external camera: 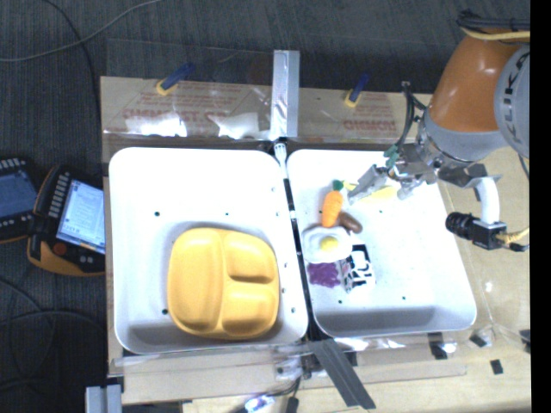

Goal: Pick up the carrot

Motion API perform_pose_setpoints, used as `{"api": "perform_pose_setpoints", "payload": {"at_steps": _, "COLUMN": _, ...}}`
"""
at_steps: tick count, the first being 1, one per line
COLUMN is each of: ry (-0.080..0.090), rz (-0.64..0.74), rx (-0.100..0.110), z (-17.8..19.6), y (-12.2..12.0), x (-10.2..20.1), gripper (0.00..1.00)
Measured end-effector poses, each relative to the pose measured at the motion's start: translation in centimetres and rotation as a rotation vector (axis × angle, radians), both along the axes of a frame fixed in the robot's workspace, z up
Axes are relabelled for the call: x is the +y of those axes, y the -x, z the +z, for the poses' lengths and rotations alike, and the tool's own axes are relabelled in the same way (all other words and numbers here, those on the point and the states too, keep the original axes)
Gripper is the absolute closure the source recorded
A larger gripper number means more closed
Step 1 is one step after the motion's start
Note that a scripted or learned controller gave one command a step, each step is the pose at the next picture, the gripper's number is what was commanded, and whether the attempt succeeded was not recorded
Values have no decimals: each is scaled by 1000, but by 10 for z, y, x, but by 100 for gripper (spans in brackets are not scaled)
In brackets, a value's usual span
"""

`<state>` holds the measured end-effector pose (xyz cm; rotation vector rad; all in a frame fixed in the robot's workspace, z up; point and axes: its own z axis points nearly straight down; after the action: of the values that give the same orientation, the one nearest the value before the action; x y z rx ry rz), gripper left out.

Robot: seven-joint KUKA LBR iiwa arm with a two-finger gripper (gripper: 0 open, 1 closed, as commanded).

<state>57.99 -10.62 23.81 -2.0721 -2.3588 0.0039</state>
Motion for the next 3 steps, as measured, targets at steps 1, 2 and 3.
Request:
{"api": "perform_pose_setpoints", "payload": {"at_steps": 1, "ry": 0, "rz": 66, "rx": 1, "z": -56, "y": -35, "x": 27, "gripper": 0}}
{"api": "perform_pose_setpoints", "payload": {"at_steps": 2, "ry": -1, "rz": 92, "rx": -1, "z": -146, "y": -60, "x": -12, "gripper": 0}}
{"api": "perform_pose_setpoints", "payload": {"at_steps": 3, "ry": 0, "rz": -179, "rx": 1, "z": -56, "y": -49, "x": 28, "gripper": 0}}
